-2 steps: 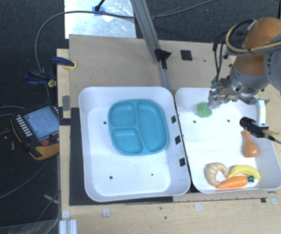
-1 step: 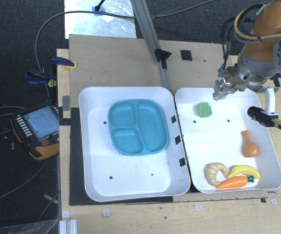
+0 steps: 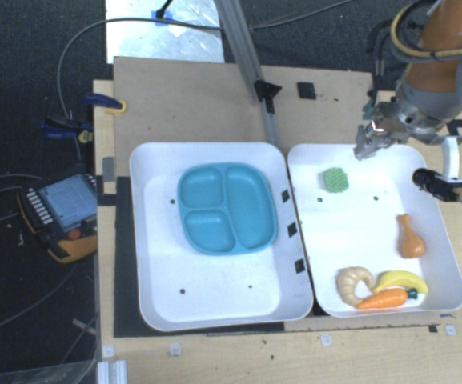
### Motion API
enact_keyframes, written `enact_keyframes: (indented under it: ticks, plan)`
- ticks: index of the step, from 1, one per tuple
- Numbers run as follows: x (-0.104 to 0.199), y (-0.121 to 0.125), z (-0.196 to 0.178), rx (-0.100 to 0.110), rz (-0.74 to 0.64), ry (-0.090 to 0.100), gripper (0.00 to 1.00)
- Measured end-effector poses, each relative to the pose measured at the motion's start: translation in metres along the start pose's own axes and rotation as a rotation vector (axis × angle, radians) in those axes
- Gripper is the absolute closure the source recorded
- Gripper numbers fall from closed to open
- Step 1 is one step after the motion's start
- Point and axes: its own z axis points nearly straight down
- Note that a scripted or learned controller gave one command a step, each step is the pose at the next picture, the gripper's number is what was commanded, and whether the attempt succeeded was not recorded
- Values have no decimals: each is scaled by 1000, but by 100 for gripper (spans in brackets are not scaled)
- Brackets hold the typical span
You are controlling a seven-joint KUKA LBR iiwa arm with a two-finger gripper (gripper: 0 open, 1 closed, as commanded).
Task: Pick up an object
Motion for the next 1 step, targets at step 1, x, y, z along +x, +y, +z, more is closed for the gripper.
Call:
enact_keyframes:
  ticks: [1]
  plan:
    - [48, -5, 4, 3, -2, 2, 100]
